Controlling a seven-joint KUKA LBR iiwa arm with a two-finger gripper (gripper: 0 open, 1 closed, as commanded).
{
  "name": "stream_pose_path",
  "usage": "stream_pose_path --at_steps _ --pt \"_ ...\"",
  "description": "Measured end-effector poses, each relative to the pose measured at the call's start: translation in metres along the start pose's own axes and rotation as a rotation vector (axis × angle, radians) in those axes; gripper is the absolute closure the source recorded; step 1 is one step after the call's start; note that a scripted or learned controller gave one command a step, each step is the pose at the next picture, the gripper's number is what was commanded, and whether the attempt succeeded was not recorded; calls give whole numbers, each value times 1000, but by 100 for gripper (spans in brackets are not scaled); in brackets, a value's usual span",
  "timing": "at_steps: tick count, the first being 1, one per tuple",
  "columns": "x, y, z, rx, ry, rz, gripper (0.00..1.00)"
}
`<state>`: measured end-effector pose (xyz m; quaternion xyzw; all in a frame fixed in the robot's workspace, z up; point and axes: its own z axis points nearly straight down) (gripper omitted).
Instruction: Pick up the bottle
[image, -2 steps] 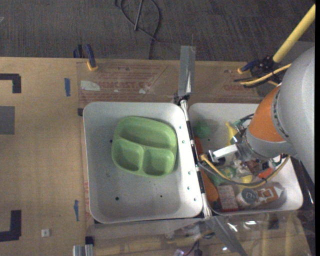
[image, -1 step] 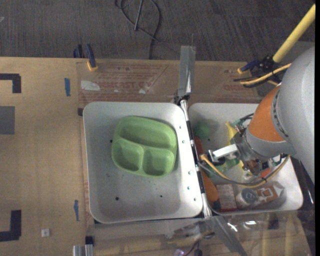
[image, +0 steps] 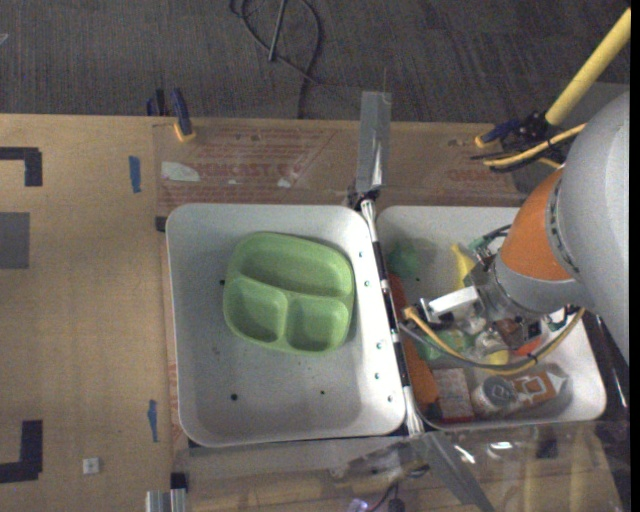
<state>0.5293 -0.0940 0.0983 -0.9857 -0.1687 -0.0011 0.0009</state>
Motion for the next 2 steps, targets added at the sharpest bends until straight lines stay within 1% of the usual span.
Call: stream_pose_path --at_steps 1,2 --pt "0 0 0 0 0 0 0" --pt "0 -1 -9 2 -2 1 100"
